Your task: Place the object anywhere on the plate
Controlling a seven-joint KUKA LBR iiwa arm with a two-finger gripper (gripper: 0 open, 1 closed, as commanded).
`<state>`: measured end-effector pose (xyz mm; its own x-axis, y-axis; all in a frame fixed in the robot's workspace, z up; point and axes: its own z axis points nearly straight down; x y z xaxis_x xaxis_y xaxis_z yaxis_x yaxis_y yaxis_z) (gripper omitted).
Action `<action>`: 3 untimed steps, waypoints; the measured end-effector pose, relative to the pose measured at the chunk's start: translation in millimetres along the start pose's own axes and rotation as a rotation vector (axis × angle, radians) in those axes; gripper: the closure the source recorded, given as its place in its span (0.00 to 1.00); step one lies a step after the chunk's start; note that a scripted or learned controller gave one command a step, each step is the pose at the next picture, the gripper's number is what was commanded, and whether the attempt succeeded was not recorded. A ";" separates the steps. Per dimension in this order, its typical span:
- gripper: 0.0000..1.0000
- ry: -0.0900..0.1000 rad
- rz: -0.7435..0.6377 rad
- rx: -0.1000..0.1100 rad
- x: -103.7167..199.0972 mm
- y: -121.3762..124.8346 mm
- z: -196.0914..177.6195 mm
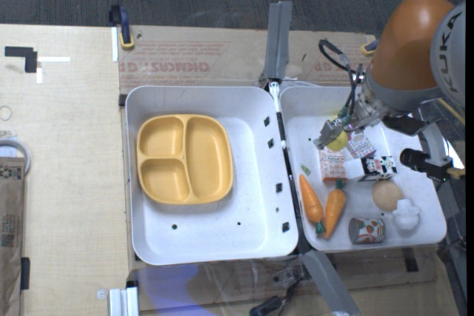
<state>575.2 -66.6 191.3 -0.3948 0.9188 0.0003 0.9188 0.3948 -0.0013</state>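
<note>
Nearest, two orange plastic carrots (pixel 323 205) look light, stiff, best pinched mid-body, just below the hand (pixel 331 132), whose grip I cannot tell.

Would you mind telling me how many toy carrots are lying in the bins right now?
2. Both lie in the right bin, near its left wall: one carrot closer to the wall, the other carrot just right of it, their green ends meeting. The arm may hide further items.
</note>
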 end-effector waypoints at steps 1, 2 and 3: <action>1.00 0.000 -0.055 0.001 102.5 -14.4 0.5; 1.00 0.000 -0.155 0.001 129.3 16.6 -19.2; 1.00 -0.001 -0.049 0.002 169.2 92.3 50.6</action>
<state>593.1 125.2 140.7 -0.4394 0.8983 -0.0004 0.8983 0.4394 -0.0031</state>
